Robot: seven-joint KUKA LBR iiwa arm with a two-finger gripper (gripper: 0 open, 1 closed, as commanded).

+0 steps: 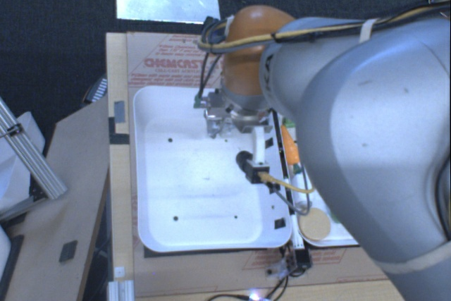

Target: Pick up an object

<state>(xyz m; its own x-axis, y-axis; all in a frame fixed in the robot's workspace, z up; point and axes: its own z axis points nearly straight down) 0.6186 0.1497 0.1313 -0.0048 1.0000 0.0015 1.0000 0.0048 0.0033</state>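
Tool (217, 125) hangs over the left bin's (162, 222) far edge.

Grey arm (366, 116) reaches in from the right w/ orange band (250, 46) above the wrist, covering most of the right bin (338, 240). Tool (215, 125) sits low over the far edge of the left bin (162, 222) — fingers too small and dark to read. Left bin's floor is white w/ a few small dark dots. In the right bin: an orange object (290, 148) beside the divider and a tan round disc (315, 224) near the front corner. Yellow cable (292, 188) loops by the wrist. Worktop (70, 173) — brown board, left side.
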